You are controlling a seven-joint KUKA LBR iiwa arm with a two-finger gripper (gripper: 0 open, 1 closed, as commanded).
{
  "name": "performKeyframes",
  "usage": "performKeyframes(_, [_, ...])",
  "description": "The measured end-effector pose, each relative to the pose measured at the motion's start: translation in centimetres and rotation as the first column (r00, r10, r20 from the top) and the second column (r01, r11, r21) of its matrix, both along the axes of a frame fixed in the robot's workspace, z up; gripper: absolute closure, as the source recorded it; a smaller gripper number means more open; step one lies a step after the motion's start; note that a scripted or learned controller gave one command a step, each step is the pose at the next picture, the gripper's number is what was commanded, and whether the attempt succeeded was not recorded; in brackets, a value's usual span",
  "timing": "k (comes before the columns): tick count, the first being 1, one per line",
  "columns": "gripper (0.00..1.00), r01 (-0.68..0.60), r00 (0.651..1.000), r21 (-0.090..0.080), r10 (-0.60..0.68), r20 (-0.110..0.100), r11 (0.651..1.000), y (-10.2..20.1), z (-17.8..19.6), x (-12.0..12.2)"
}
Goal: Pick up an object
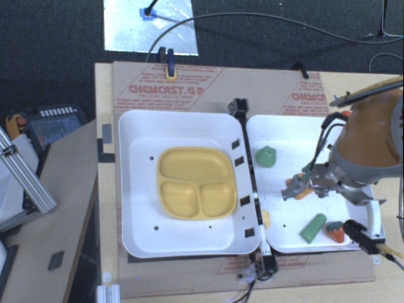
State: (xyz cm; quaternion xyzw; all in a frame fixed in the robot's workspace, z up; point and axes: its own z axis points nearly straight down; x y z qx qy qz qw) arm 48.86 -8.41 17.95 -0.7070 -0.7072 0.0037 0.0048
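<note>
The brown board under the bins (214, 84) carries red print, "CHEMCAST G P" as far as I can read it, on the far left, and the same kind of lettering slanting on the far right, too broken up to make out. On it sit two shallow white bins side by side. The left bin (136, 169) holds a yellow divided plate (194, 183) with one wide section on the far side and two smaller ones nearer. In the right bin (281, 128) a green pepper-like toy (266, 156) lies toward the far left corner, well apart from the rest. A green stick-shaped piece (312, 228) lies near the front wall, its long axis slanting from near-left up to far-right, and just beside its right end is a red-orange strawberry-like toy (335, 232). A small pale yellow piece (266, 218) shows at the bin's left wall. The grey arm with its orange band (372, 134) reaches in from the right, and the gripper (295, 189) is low over the middle of the right bin, pointing left. An orange object (304, 193) peeks out right at its tip, but I cannot tell how the jaws stand or whether they hold it.
</note>
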Motion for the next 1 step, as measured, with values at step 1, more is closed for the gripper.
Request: performKeyframes(1, [0.00, -0.002, 1.000, -0.001, 0.002, 0.012, 1.000, 0.00, 0.57, 0.30])
